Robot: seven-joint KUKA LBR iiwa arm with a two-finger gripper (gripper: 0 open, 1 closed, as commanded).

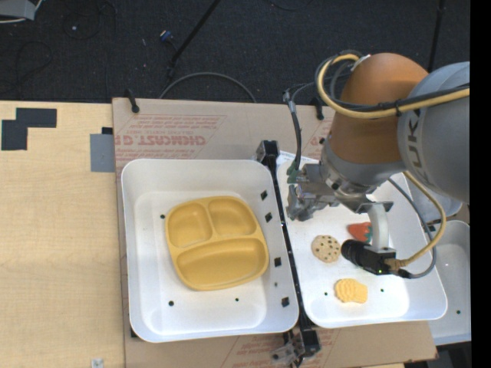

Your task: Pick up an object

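Observation:
My gripper (301, 205) hangs low over the upper left part of the right bin (418, 301), close to the divider between the bins. A round chocolate-chip cookie (325, 248) lies on the bin floor just right of and below the gripper, apart from it. A yellow ridged toy food piece (350, 290) lies nearer the front edge. A small red thing (358, 230) is partly hidden behind the wrist's fittings. I see nothing held in the gripper.
The left bin (146, 282) holds a yellow divided plate (217, 241), lying flat and slightly turned. The big grey and orange arm (383, 121) covers the back of the right bin. Cardboard lies beneath both bins.

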